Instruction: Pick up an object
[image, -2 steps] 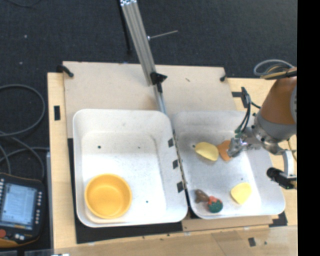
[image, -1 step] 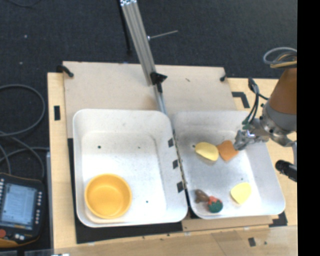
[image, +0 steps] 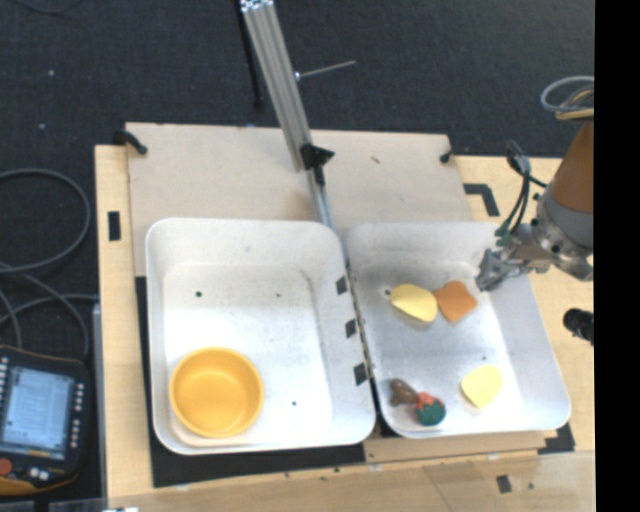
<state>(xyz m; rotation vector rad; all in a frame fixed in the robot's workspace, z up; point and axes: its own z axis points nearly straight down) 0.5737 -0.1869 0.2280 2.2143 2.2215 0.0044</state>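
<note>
Yellow bowl (image: 216, 391) in left bin (image: 250, 240); dark carpet (image: 120, 60).

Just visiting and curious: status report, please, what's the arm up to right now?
Gripper over right bin's far edge, nothing seen between fingers. Nearest: orange piece touching pale yellow piece. Path unobstructed.

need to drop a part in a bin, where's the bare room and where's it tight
Most of the left bin is bare, above and right of the yellow bowl. In the right bin, floor is free between the pale yellow piece and the small yellow piece. Crowded: around the orange piece, near the gripper.
</note>
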